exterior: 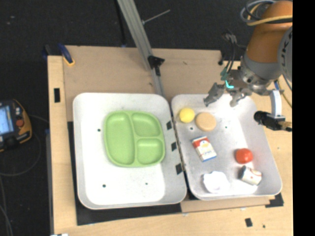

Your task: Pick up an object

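- Overhead, camera view: grey two-finger gripper at 12 o'clock of the right shallow white bin, fingers spread apart, nothing between them.
- Same bin: yellow round ball at 10 o'clock, touching nothing; tan round disc just beside it.
- Red-and-white small carton at centre.
- Red round object at 3 o'clock.
- White crumpled object at 6 o'clock.
- Left shallow white bin: green three-compartment plastic tray, central.

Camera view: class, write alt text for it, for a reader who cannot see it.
A grey and orange robot arm holds its open hand above the far edge of the right bin, which contains a yellow ball, tan disc, small carton and red object. The left bin holds a green divided tray.
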